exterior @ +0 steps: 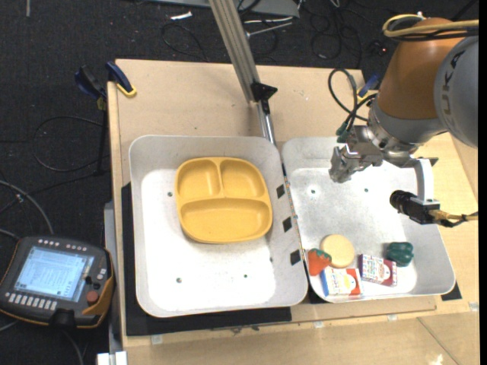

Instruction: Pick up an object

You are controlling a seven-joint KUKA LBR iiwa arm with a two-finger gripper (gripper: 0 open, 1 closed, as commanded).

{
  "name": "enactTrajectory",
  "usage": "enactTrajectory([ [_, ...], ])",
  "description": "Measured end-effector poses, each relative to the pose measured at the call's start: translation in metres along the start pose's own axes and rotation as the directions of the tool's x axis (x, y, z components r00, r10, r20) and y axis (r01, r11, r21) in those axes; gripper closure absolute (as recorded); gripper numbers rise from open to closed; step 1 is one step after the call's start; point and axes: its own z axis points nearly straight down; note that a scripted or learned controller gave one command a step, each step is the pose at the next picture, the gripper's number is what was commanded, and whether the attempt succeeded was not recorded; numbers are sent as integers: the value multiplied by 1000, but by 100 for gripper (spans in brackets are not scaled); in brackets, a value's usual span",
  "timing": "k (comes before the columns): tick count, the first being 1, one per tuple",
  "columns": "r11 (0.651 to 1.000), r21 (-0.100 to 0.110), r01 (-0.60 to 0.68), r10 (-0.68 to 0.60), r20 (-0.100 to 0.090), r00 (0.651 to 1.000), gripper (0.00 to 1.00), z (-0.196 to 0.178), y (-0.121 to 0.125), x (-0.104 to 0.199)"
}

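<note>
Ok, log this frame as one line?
gripper: above right white bin, far end | round cream disc: near end, untouched | yellow divided plate: left bin

Handheld control pendant [53,280] on the floor left of the bench, screen lit. Blue-yellow clamp [114,78] at the bench's far left corner. Cables [289,29] behind.

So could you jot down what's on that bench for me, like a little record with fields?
left bin: holds a yellow divided plate, lying flat
right bin: small items gathered along its near edge
items: orange-red piece, pale round disc, two small printed boxes, dark green piece
gripper: over the far part of the right bin, apart from the items
fingers open or shut: cannot tell
beside the bench: handheld screen unit on the floor
</note>
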Motion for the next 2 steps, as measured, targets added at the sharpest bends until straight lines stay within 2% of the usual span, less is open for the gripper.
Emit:
enactTrajectory([
  [2,1000,0,1,-1,0,1000,100,6,-6,107],
])
